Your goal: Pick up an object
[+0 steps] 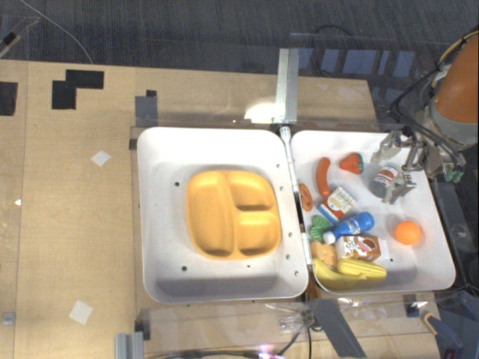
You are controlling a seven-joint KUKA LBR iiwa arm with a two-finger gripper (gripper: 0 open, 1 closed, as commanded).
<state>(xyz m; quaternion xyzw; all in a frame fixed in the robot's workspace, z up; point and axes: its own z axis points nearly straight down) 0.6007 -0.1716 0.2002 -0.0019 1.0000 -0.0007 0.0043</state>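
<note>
At the right of the frame, the tool (399, 172) hangs over the upper right of the right bin (443, 269), its fingers seemingly spread wide with nothing between them. A small red-and-white can (386, 176) lies just at its left, the likeliest target. An orange ball (408, 232) sits lower right; a red piece (351, 163), a sausage (322, 176), a blue bottle (355, 224) and a banana (350, 272) crowd the bin's left half. The left bin (153, 275) holds a yellow tray (233, 213). The risk: the round can may roll off a fingertip, or a finger may strike the bin wall.
</note>
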